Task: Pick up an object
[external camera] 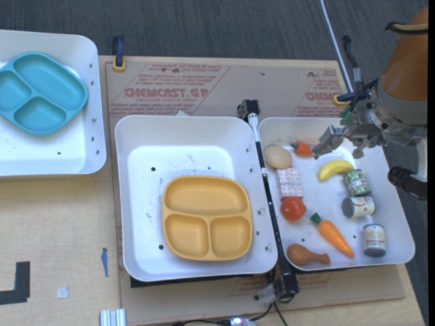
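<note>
Your gripper (346, 136) hovers, fingers spread and empty, just beyond the curved yellow plastic banana (336, 169) in the right white bin (401, 233); crowded neighbours could foul your descent.

Yellow 3-compartment tray (206, 217) in left bin (129, 182); blue tray (41, 92) on white surface (68, 148) far left

Robotics lab test bench. Evidence: plywood board (61, 243) on dark carpet (204, 12), clamp (119, 51) at the far edge, two white bins (129, 182) side by side, plastic toy food (333, 236) in the right one, and loose cabling (272, 297) along the near edge.
</note>
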Robot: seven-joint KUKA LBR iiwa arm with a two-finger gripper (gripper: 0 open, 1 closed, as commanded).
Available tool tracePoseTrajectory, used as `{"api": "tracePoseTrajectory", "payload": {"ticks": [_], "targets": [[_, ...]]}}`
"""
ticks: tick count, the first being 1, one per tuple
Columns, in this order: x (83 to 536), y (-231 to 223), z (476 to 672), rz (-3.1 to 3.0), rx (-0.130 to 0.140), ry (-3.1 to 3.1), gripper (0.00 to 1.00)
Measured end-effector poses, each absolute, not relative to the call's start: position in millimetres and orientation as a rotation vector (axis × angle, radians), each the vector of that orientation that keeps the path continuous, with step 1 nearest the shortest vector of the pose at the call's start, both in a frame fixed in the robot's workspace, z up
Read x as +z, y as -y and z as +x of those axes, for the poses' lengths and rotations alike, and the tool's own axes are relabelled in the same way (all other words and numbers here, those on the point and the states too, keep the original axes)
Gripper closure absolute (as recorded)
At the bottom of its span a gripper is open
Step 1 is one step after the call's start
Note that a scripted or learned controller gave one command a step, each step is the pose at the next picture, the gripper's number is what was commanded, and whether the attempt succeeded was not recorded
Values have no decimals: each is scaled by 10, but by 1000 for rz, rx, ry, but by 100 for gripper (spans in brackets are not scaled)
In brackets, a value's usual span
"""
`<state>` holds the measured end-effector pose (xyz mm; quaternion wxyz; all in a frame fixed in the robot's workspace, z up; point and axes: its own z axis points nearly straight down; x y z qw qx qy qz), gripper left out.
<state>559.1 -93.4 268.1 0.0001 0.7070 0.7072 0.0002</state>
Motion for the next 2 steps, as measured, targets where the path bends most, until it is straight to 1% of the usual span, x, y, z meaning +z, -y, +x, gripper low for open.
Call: {"api": "tracePoseTrajectory", "payload": {"ticks": [1,2], "targets": [[1579,1236,5629,2223,-1,-2221,0],[863,1011,5249,2220,5,-2218,0]]}}
